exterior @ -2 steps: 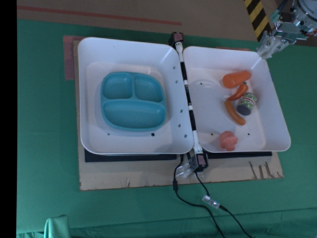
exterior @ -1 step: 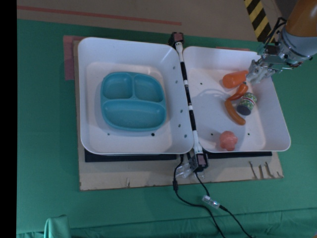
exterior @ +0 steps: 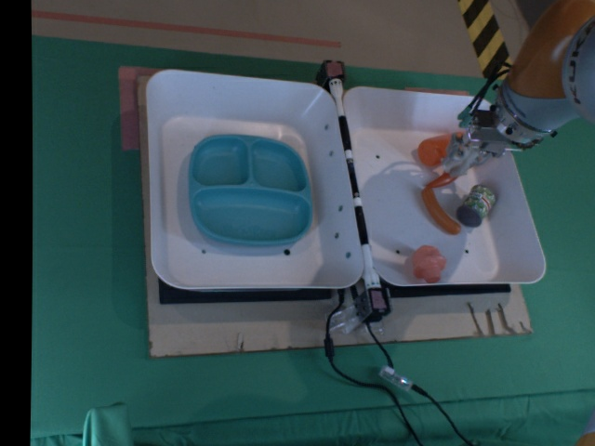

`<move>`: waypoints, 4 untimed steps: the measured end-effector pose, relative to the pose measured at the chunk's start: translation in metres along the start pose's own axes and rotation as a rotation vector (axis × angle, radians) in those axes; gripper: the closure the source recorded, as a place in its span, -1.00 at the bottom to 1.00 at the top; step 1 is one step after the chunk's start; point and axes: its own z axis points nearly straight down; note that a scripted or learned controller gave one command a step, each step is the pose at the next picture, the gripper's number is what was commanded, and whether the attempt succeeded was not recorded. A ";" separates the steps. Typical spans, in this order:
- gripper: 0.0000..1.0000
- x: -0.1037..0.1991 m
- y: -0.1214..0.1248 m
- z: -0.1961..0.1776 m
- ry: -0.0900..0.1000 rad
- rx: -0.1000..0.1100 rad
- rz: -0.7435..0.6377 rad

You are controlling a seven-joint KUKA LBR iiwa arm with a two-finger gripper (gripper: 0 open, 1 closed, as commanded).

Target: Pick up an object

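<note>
You see the gripper (exterior: pixel 454 167) low over the right bin (exterior: pixel 521 258), near the upper middle of it, with the grey arm (exterior: pixel 558 54) coming in from the right and the orange band above the wrist. Whether it is open or closed, I cannot tell from this view, and I cannot tell if it has hold of anything. A small orange-red piece (exterior: pixel 438 181) sits right at its tip, touching or just under it; which of the two is not clear.

Just beside the gripper, to its left, lies a round orange object (exterior: pixel 430 149). Below the tip you find a long orange sausage-like object (exterior: pixel 441 212), lying at a slant on the bin floor. Near it, to the right, a small can (exterior: pixel 478 204) with a green label and dark end lies on its side. Further toward the front of the same bin rests a pink lumpy object (exterior: pixel 429 263), apart from the others.

In the left bin (exterior: pixel 167 258) a teal divided plate (exterior: pixel 249 190) with three compartments lies flat. Between both bins runs a black and white bar (exterior: pixel 351 170), and cables (exterior: pixel 372 365) go from its front end over the green cover (exterior: pixel 84 249).
</note>
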 end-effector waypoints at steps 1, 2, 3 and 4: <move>1.00 0.000 -0.009 0.002 -0.003 -0.013 -0.001; -1.00 0.000 -0.012 0.008 0.000 0.000 0.000; 1.00 -0.001 -0.011 -0.005 -0.003 -0.007 0.003; 1.00 0.000 -0.007 -0.001 0.000 -0.001 0.000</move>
